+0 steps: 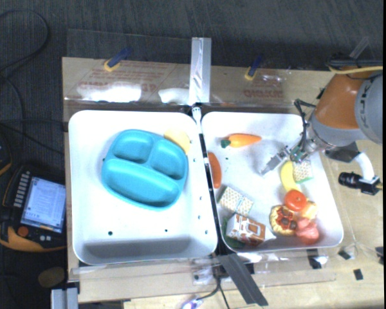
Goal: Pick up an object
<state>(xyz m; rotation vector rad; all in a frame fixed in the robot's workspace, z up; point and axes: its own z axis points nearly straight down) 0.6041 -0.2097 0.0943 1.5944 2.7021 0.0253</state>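
I had 1 camera to work from, fixed above the bench (pixel 83 76) and tilted down at a slant. It faced the bench's far edge, so that edge ran across the top of my view and the near edge along the bottom. It sat far enough back to take in both white bins whole, the left bin (pixel 83 237) and the right bin (pixel 334 227), plus dark floor beyond. The arm (pixel 347 105) came in from my right.
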